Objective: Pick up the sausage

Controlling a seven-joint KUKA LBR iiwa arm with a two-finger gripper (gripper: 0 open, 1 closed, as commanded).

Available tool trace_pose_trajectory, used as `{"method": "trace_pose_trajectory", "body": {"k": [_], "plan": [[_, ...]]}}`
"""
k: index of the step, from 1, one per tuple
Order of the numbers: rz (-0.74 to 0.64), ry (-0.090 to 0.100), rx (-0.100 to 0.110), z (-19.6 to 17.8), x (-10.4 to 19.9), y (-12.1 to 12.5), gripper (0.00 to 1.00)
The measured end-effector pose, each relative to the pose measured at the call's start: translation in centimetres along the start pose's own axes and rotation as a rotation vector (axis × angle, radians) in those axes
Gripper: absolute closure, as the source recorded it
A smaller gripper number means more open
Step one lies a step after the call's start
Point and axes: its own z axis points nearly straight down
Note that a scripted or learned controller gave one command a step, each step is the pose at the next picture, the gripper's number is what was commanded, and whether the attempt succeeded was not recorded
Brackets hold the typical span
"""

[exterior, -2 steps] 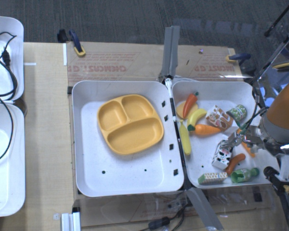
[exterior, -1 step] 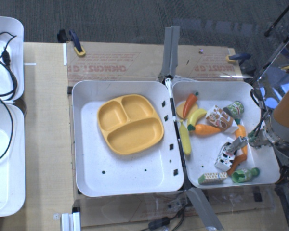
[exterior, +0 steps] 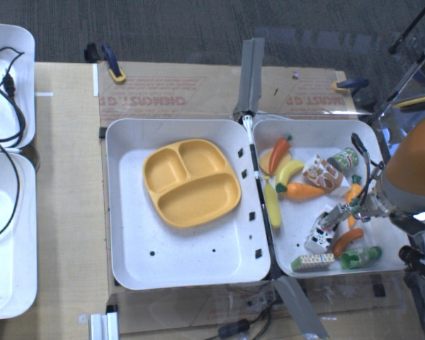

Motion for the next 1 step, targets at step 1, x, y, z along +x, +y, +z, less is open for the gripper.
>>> {"method": "trace_pose_trajectory", "body": {"k": [1], "plan": [[-0.043,-0.001,-0.002,-0.01,-0.05,0.07,0.00]]}}
